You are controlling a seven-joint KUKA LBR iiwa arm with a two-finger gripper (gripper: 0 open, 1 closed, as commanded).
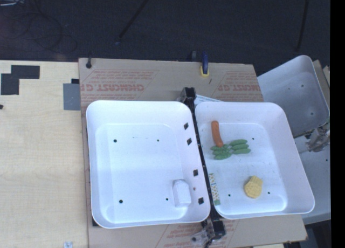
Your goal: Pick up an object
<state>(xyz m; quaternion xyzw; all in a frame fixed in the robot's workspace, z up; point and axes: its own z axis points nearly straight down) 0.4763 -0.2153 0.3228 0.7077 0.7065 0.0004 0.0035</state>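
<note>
Lying in the right bin [291,187], an orange sausage-like piece [216,132] touches a bunch of green pods [232,149], with a yellow lump [253,186] well apart toward the near wall. A small white block [181,192] sits in the left bin [102,187]. Whether the gripper is released or clenched cannot be told.

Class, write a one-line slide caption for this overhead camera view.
Two white bins: left bin holds a white block; right bin holds a carrot, green pea pods and yellow corn.
</note>
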